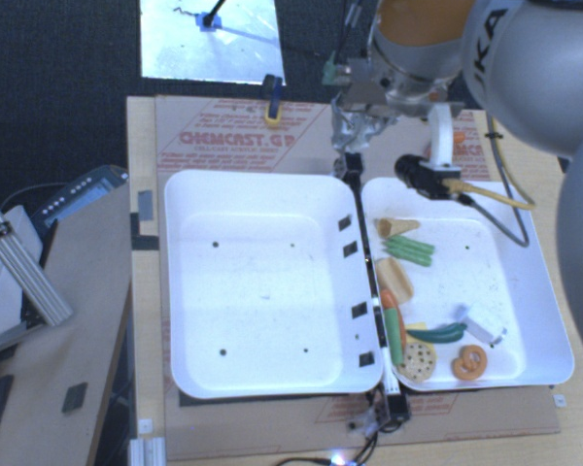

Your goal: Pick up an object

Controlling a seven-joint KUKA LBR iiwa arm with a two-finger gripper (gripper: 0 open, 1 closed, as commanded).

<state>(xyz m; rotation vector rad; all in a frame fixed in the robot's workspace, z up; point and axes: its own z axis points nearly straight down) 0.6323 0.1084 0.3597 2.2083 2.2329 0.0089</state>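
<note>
While the tool (350, 153) hovers at the bins' far junction, grip state impossible to tell, the green plastic bean pod (409, 250) lies toward five o'clock in the right white bin (525, 289), long axis running ten-to-four.

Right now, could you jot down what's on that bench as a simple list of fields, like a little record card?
arm: grey arm with an orange band, reaching in from the right
gripper: gripper above the far end of the divide between the bins
left bin: white left bin
right bin: white right bin holding toy food
items near divide: cone, green beans, carrot
items at near end: cookie, pretzel, green pickle
held: nothing seen between the fingers
</note>
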